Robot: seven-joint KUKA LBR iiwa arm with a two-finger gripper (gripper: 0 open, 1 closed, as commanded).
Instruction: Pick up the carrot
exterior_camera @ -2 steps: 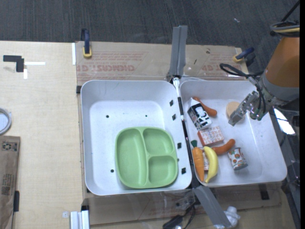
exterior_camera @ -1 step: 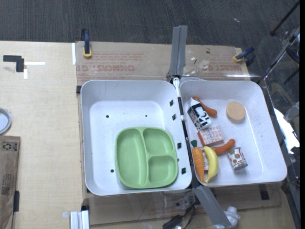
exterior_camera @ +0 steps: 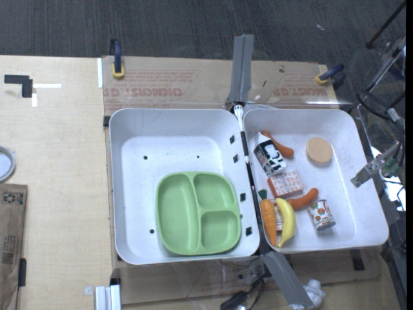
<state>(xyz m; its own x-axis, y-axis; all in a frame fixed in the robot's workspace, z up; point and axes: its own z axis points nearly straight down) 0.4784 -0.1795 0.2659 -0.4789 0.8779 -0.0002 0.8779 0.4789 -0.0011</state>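
the carrot [exterior_camera: 267, 222] touches the banana [exterior_camera: 286, 221] at lower right, so a grab may snag both; gripper state unclear.

The carrot [exterior_camera: 267, 222] lies in the right bin [exterior_camera: 361, 173], touching the banana [exterior_camera: 286, 221].

I can read only red lettering, upside down, on the cardboard sheet [exterior_camera: 193, 86] behind the bins, seemingly "CHEMCON"; print on the small packages is too tiny for me.

Orange carrot [exterior_camera: 267, 222], green plate [exterior_camera: 198, 212]
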